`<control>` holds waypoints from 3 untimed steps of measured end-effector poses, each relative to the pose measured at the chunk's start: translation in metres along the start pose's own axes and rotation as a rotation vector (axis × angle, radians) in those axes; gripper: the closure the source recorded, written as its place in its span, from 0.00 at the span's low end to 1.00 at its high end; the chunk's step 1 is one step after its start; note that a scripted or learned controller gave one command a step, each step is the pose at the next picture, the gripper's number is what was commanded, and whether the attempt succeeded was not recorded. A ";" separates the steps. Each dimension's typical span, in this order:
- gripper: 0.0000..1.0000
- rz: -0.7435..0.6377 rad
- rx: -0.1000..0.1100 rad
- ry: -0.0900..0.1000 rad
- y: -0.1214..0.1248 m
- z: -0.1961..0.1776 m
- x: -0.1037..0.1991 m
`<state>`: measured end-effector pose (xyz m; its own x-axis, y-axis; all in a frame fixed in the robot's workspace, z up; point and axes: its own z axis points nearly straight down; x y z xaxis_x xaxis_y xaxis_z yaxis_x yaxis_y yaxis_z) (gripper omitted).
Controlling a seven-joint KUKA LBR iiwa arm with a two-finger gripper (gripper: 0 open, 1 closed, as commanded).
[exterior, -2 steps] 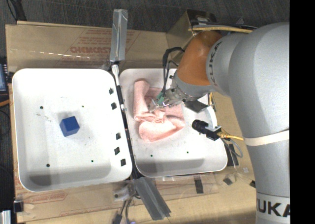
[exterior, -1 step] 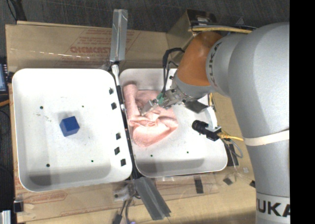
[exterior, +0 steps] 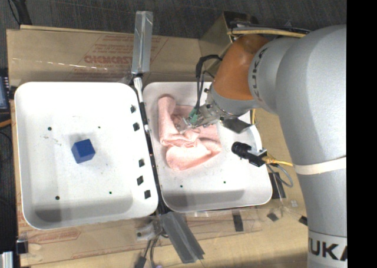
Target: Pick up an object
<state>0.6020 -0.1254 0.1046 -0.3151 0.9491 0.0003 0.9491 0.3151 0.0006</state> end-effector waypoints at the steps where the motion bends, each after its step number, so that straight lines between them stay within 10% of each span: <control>1: 0.00 0.000 0.000 0.000 0.000 0.000 0.000; 2: 0.00 -0.027 0.001 -0.001 0.014 0.011 0.019; 3: 1.00 -0.031 0.002 0.000 0.014 0.001 0.019</control>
